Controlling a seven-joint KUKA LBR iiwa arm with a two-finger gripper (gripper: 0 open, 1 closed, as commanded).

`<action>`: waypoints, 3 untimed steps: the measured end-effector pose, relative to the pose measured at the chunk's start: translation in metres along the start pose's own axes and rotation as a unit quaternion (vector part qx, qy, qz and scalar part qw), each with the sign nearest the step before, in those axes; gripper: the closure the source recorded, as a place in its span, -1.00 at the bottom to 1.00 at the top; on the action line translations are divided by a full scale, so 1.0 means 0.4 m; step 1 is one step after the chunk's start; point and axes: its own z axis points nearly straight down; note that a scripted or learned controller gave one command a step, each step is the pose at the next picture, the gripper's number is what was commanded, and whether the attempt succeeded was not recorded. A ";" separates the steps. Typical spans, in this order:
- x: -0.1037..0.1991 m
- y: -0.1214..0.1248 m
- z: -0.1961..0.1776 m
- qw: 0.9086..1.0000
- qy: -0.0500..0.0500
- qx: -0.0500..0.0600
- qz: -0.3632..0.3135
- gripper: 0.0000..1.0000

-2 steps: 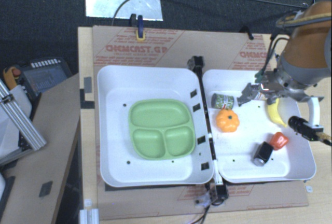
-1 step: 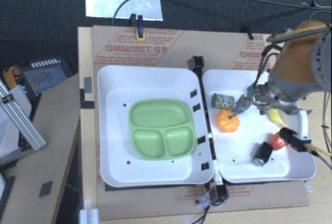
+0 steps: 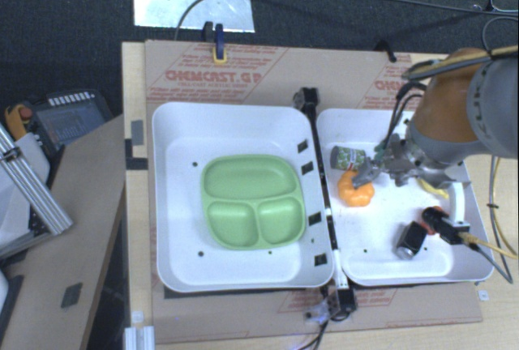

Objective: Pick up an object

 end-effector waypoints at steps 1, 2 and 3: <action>-0.002 0.003 -0.033 1.000 -0.001 -0.003 0.000 1.00; -0.013 0.019 -0.147 1.000 -0.001 -0.005 -0.001 1.00; -0.014 0.023 -0.242 1.000 -0.001 -0.004 -0.001 1.00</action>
